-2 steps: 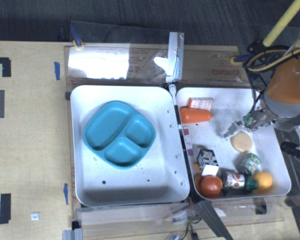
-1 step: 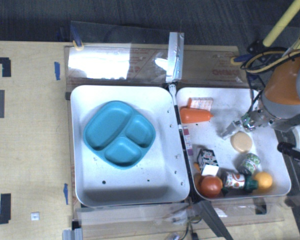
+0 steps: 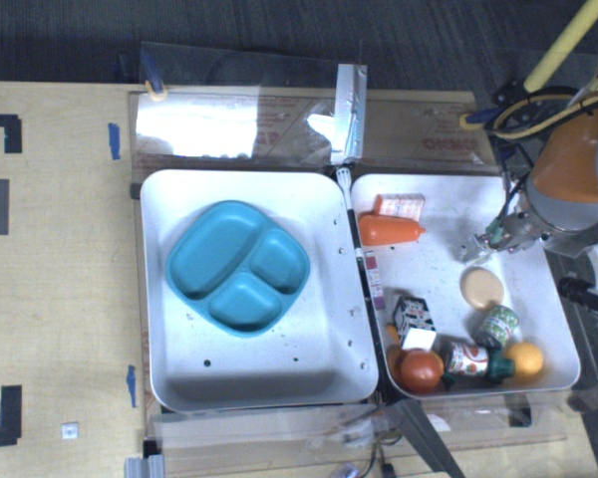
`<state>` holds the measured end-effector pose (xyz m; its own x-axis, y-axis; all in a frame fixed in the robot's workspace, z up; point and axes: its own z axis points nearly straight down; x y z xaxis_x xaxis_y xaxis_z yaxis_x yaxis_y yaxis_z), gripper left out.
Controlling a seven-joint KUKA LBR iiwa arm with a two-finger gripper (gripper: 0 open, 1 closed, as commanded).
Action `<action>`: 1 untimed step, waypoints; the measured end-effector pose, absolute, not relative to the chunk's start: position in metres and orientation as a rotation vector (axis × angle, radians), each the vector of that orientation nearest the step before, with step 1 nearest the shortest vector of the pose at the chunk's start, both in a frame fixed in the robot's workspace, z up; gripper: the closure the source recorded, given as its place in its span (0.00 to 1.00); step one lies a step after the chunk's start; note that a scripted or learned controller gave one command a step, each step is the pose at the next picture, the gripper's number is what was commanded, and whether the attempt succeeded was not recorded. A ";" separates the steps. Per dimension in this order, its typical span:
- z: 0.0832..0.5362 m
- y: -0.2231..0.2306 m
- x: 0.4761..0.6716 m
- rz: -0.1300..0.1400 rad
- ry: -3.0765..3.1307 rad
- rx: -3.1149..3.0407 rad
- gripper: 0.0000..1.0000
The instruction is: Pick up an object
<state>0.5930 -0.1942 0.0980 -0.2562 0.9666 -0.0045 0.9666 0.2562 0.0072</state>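
The claw [image 3: 490, 239] hovers in the right bin [image 3: 439, 192]. A tan disc [image 3: 481, 288] lies just below it. Whether it is clenched, I cannot tell.

grey arm [image 3: 568, 205], orange band

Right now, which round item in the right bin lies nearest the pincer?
The pale beige disc, just below the pincer; the tomato and orange ball sit at the bin's lower edge.

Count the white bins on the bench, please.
2: the left shallow white bin holds a blue divided plastic plate; the right shallow white bin holds small items.
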 end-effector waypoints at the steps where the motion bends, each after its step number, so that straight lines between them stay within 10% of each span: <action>1: 0.132 -0.154 0.593 0.002 2.550 1.827 1.00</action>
<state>0.5925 -0.1544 0.1319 -0.3216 0.9469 -0.0027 0.9468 0.3217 0.0039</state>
